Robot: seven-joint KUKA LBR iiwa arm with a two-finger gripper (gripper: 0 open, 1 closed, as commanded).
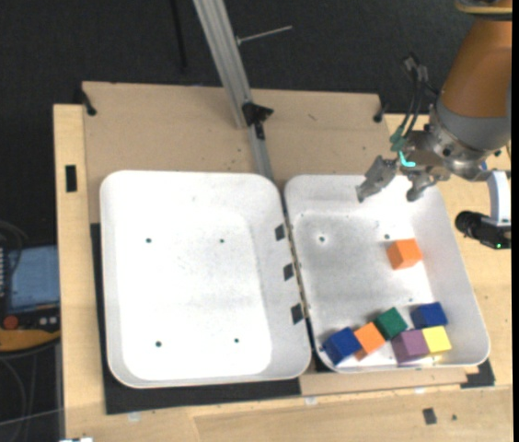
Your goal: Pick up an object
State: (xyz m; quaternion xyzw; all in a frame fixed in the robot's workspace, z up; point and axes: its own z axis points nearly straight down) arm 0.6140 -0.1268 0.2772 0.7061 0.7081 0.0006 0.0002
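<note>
My gripper (394, 186) hangs over the far edge of the right bin (351, 247), its two fingers spread apart with nothing between them, so it is open. An orange block (404, 253) lies alone in the bin, below and slightly right of the gripper. Along the bin's near edge sits a cluster: a blue block (341, 343), an orange block (369, 337), a green block (390, 322), a purple block (410, 343), a yellow block (437, 340) and another blue block (429, 316).
The left bin (190, 274) lies beside the right one. A slanted metal pole (232, 63) rises behind the bins. Cables and a blue box (31, 279) sit off the bench at the left.
</note>
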